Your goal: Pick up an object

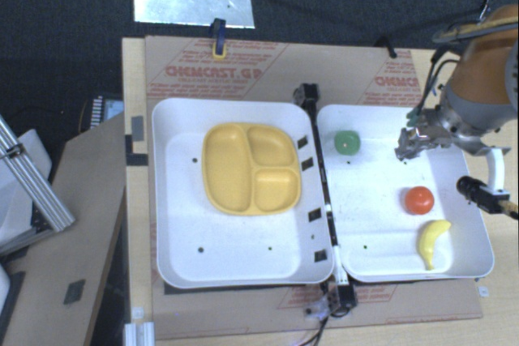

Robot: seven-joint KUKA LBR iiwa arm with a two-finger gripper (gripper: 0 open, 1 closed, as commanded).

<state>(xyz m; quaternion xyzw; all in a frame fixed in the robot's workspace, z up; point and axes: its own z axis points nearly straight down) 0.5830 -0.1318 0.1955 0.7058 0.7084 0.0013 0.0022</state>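
I'm on the approach: my gripper [409, 143] hangs over the right bin [373, 255], above the tomato [419, 199], holding nothing I can see; finger spread unclear. Next I must drop and centre on the tomato.

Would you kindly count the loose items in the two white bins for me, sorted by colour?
Yellow: 2, the divided plate in the left bin and the banana in the right bin
Green: 1, the small round object
Red-orange: 1, the tomato-like ball
Total: 4
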